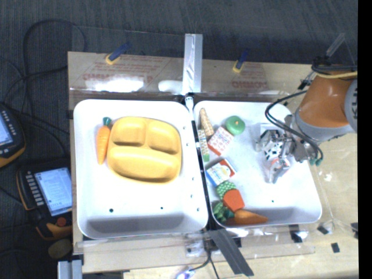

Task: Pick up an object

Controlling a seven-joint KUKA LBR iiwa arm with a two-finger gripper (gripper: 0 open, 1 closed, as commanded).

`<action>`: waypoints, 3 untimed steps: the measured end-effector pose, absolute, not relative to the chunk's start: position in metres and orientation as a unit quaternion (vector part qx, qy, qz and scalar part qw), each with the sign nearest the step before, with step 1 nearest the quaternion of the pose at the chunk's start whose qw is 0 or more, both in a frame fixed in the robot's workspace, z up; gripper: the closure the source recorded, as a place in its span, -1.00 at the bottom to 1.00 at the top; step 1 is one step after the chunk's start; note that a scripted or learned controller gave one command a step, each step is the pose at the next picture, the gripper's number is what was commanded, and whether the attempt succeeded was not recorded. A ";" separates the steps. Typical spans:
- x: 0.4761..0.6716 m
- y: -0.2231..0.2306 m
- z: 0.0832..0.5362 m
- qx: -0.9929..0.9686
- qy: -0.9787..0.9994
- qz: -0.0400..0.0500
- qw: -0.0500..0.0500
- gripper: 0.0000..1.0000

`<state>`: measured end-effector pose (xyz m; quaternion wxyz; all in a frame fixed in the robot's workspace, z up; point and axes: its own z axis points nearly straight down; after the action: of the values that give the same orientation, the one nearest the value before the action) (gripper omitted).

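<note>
My gripper hangs low over the right bin, in its right half, below the orange band of the arm. To its left lie a green ball-like fruit, a red and white carton, a second small carton and a pale cone-shaped piece. In the bin's near left corner sit a green leafy piece, an orange-red block and a carrot. None of these touches the gripper.
The left bin holds a yellow divided tray and an orange carrot beside it. A ridge separates the two bins. Cables hang from the wrist near the right bin's far right rim.
</note>
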<state>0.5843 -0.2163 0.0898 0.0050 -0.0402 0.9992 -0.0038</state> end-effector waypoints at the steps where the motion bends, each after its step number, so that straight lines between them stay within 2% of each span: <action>1: 0.586 -0.201 0.090 -0.052 0.999 -0.004 0.006 -1.00; 2: 0.559 -0.224 0.090 -0.055 0.998 -0.003 0.006 -1.00; 3: 0.568 -0.224 0.090 -0.030 1.000 -0.001 0.005 -1.00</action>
<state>0.5680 -0.2240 0.0897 0.0048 -0.0296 0.9995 -0.0014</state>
